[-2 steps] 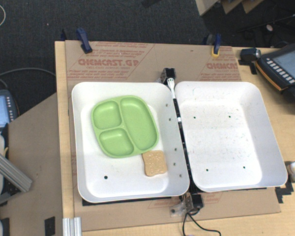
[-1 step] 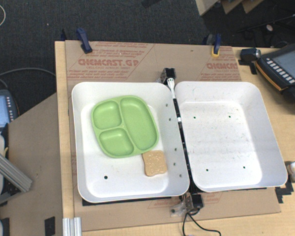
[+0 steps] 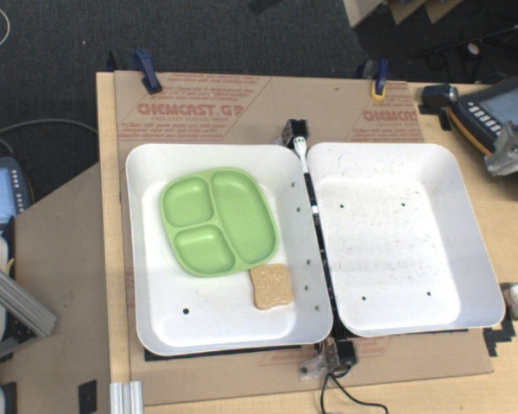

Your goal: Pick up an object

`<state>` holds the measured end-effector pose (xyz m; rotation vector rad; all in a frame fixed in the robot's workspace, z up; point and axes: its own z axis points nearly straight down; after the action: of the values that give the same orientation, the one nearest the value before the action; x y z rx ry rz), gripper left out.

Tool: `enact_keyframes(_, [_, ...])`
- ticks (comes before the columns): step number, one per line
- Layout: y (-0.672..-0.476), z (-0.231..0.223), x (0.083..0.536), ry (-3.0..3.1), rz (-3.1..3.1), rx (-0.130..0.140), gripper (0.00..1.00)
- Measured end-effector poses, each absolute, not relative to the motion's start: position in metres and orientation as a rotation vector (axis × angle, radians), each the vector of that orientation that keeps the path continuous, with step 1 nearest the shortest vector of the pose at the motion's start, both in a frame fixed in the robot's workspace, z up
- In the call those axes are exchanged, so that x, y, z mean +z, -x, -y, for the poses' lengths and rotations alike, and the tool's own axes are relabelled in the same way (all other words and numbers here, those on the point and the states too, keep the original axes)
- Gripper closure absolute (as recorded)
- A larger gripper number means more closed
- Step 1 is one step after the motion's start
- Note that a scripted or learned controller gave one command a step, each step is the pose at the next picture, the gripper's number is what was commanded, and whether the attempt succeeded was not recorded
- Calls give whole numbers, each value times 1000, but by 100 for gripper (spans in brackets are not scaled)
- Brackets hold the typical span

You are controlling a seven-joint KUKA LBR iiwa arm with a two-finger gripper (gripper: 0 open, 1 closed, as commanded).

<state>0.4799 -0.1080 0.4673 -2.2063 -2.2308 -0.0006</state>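
While the gripper's state cannot be told, the green plate sits in the left bin with bare floor along each wall, the tan piece just at its lower-right rim.

We see two shallow glossy white plastic bins: left bin plain white, right bin white with fine dark speckles and a few small black dots. In the left bin we note a pale lime-green three-compartment plastic plate, uniform colour, no pattern, and a tan, toast-like slab with a mottled beige surface. Under both bins we have a brown cardboard sheet with faded red printed lettering. We spot a blue clamp and a yellow-and-blue clamp on its far edge. The tabletop reads light tan wood. The floor carpet is dark charcoal grey.
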Motion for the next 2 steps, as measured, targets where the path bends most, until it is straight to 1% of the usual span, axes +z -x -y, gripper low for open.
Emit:
enact_keyframes(1, [-479,80,368,2211,2218,10,100])
enact_keyframes(2, [-479,-56,376,2202,2238,-6,100])
